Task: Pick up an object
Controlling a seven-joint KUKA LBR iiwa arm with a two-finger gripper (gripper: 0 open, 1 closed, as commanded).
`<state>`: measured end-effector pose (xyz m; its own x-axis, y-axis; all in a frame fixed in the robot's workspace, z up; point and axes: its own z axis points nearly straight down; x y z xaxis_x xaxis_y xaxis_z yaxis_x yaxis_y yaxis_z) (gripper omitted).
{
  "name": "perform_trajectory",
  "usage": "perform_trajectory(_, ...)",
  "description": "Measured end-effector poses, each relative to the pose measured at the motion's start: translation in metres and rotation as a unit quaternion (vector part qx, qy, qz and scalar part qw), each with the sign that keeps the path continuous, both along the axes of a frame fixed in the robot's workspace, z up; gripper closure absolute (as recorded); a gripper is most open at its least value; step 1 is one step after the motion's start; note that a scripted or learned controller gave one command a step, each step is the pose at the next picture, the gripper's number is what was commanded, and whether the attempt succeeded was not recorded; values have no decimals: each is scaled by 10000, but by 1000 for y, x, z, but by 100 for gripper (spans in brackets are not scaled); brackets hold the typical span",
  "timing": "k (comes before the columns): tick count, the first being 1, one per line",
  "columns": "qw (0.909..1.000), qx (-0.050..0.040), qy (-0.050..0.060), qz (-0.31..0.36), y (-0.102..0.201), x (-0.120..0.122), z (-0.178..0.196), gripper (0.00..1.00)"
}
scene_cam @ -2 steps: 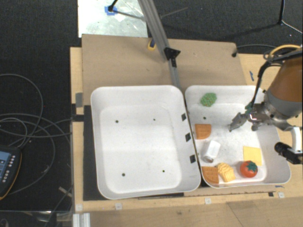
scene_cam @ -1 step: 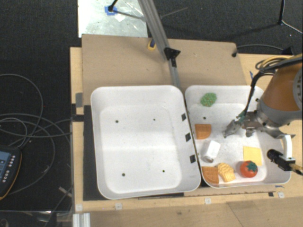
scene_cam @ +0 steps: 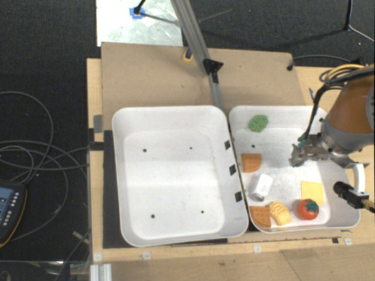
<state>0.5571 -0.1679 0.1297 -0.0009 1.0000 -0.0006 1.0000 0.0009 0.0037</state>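
Observation:
The right bin (scene_cam: 275,119) holds several small objects. A green leafy piece (scene_cam: 258,122) lies near its far wall. An orange wedge (scene_cam: 251,162) sits by the left wall, with a white block (scene_cam: 261,185) just below it. Along the front are an orange slab (scene_cam: 261,216), a yellow corn-like piece (scene_cam: 280,213), a red tomato (scene_cam: 307,209) and a yellow square (scene_cam: 312,191). My gripper (scene_cam: 300,156) hangs over the bin's right-middle, above bare floor, to the right of the orange wedge and above-left of the yellow square. Nothing shows between its tips.
The left bin (scene_cam: 126,122) stands beside the right one, with black clips along the shared wall. A slanted metal pole (scene_cam: 193,28) rises behind the bins. Cables lie on the dark floor at left.

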Motion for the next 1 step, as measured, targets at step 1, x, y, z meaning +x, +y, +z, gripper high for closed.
perform_trajectory(1, 10000, -4, -5, 10, 0, -1, 43, 100)
